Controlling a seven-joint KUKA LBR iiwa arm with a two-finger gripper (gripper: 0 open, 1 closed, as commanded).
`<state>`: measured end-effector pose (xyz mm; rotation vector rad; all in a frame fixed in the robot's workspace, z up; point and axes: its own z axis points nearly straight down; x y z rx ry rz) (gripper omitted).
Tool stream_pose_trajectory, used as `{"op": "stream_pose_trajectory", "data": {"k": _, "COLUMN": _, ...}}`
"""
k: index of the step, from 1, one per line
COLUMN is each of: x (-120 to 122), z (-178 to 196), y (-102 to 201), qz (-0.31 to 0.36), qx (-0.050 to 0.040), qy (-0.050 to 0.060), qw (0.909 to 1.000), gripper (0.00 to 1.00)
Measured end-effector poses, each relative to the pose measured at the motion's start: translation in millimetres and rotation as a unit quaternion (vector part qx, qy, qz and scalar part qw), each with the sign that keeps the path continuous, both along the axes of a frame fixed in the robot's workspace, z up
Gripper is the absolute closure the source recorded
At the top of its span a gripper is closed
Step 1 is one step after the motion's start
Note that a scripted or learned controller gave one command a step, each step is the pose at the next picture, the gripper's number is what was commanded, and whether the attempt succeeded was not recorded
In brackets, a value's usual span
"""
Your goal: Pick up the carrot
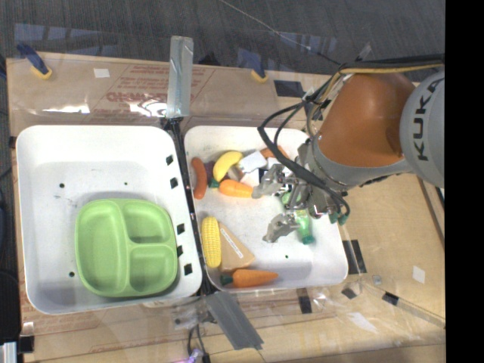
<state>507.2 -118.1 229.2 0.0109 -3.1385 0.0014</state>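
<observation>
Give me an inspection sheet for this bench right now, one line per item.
Surface: two white bins, left bin and right bin, side by side.
Job's things: one carrot beside the banana; another carrot at the near wall.
Clutter: corn cob, green divided plate.
Grippers: gripper over the right bin, holding nothing.
Cables: black cables along the arm.
Surroundings: taped cardboard.

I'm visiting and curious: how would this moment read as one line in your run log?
task: pick up carrot | gripper: over right bin, holding nothing | carrots: one by banana, one at near wall
</observation>
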Motion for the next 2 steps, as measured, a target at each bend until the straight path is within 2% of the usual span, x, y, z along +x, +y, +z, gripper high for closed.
{"op": "stream_pose_trajectory", "data": {"k": 1, "x": 51, "z": -136, "y": -12, "qz": 0.027, "qx": 0.0011, "qy": 0.000, "qw": 0.9996, "gripper": 0.00}}
{"op": "stream_pose_trajectory", "data": {"k": 2, "x": 108, "z": -138, "y": -8, "qz": 0.055, "qx": 0.0010, "qy": -0.001, "qw": 0.9985, "gripper": 0.00}}
